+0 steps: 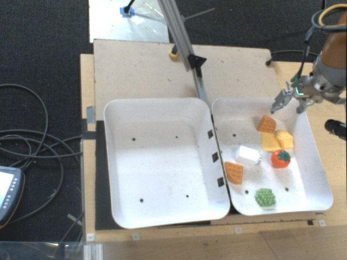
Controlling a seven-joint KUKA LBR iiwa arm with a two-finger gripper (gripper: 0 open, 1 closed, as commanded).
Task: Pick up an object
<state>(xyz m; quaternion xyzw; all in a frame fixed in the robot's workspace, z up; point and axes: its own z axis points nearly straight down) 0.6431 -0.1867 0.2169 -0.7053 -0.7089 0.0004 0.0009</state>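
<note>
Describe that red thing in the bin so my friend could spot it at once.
Look in the right white bin, the one holding all the toy food. Near its middle, just below a yellow block, sits a toy tomato. It is the only round red piece, with a small green top, unlike the orange waffles and green ball around it.

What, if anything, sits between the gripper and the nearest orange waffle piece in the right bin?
Nothing visible. The gripper, fingers spread, hangs over the right bin's far right corner, and only bare bin floor separates it from the orange waffle piece. The yellow pieces lie beyond it, out of that path.
</note>
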